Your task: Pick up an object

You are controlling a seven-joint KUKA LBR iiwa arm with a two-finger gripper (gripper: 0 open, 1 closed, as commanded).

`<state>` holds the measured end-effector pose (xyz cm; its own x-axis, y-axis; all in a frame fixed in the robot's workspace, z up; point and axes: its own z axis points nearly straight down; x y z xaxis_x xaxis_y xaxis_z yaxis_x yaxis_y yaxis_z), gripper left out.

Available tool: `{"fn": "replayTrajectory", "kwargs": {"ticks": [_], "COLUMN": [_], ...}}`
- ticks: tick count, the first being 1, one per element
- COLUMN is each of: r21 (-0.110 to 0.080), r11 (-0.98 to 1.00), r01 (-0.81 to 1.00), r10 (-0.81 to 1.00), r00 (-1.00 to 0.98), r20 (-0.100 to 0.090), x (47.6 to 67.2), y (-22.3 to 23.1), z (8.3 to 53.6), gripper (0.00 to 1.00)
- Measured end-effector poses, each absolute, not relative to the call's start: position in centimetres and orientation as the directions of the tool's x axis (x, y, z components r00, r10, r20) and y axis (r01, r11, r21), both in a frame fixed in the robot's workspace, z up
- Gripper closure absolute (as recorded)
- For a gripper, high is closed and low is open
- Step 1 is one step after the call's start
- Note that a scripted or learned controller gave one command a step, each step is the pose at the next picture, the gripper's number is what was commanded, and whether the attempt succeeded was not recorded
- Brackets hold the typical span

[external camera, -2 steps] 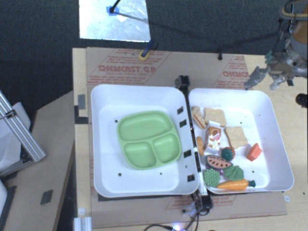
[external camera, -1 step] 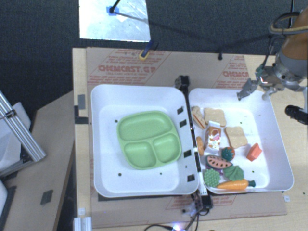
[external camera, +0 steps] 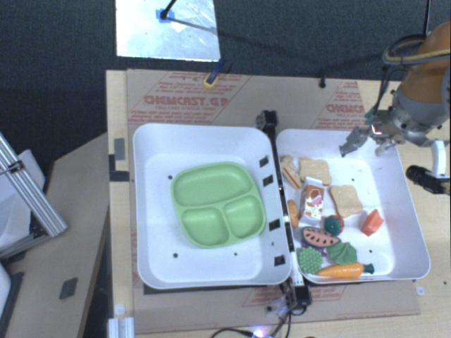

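Our pincer (external camera: 368,141) hangs spread apart and holding nothing over the far edge of the right bin (external camera: 412,210), which we judge a staging spot before choosing a target. Candidates crowd that bin's left side: toast slice (external camera: 346,200), watermelon wedge (external camera: 318,237), carrot (external camera: 341,271). The green divided tray (external camera: 215,204) sits in the left bin (external camera: 151,189).

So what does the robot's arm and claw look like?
The arm is chunky and rounded, with an orange band above a grey wrist. Dark cables loop over its top. Its claw is small, grey metal with two thin fingers, and a tiny bright spot shines near its base.
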<state>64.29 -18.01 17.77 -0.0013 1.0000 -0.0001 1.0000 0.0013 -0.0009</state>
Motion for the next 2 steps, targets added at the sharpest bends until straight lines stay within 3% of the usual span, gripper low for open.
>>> {"fn": "replayTrajectory", "kwargs": {"ticks": [2], "r21": [0.002], "r11": [0.002], "r01": [1.0], "r10": [1.0], "r00": [-0.002], "r20": [0.0], "x": [64.4], "y": [-17.8], "z": [8.6], "gripper": [0.0]}}
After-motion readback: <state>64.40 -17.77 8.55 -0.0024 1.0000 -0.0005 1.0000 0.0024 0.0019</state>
